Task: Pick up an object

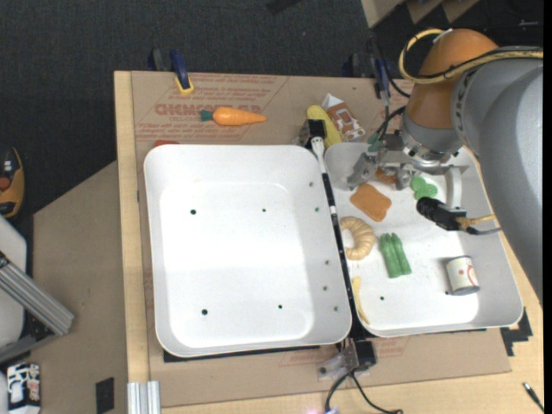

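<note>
1. End effector (392, 169) hangs low at the right bin's (431, 313) 12 o'clock rim; whether it is released or clenched, cannot tell.
2. Just beside it at 7 o'clock: flat orange-brown slice (371, 201). Green piece (423, 185) at its 4 o'clock.
3. Mid-bin: ridged tan croissant (358, 235), grooved green block (395, 255), small metal can (461, 275) near the 3 o'clock rim.
4. Left bin (237, 240): smooth white plastic, broad open floor.
5. Carrot (233, 116) on cardboard-topped table (129, 197), 12 o'clock of left bin.

Two shallow white plastic bins (233, 257) look smooth and faintly glossy. Beneath them lies a matt brown cardboard sheet (138, 231). The small silver metal can (461, 275) shines; the orange plastic carrot (235, 117) looks smooth.
</note>
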Available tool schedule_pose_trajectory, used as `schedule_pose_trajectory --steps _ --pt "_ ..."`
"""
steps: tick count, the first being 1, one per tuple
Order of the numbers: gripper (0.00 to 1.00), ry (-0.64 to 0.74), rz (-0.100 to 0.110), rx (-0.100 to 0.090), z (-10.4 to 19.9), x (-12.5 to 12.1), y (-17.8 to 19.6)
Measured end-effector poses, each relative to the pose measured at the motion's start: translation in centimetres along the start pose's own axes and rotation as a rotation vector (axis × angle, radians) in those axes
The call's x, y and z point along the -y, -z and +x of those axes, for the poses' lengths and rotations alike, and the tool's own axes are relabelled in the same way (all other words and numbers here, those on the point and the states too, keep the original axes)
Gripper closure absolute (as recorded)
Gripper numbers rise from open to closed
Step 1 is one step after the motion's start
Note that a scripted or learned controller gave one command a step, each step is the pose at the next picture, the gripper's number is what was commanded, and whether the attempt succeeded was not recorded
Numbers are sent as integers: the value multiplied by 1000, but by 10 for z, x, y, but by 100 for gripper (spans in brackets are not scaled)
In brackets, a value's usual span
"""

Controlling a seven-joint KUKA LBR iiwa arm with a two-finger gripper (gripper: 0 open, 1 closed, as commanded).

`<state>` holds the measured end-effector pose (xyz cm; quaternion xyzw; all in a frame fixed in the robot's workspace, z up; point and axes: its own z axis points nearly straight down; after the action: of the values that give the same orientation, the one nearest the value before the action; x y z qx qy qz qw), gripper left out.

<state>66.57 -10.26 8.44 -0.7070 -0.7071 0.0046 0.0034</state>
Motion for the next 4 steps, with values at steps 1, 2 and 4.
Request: schedule_pose_trajectory --steps 1,2,4 --pt "100 -2 1 2 -2 2 10" --pt "100 9 -24 -4 82 -2 120" --pt "100 6 -13 -4 209 1 179"
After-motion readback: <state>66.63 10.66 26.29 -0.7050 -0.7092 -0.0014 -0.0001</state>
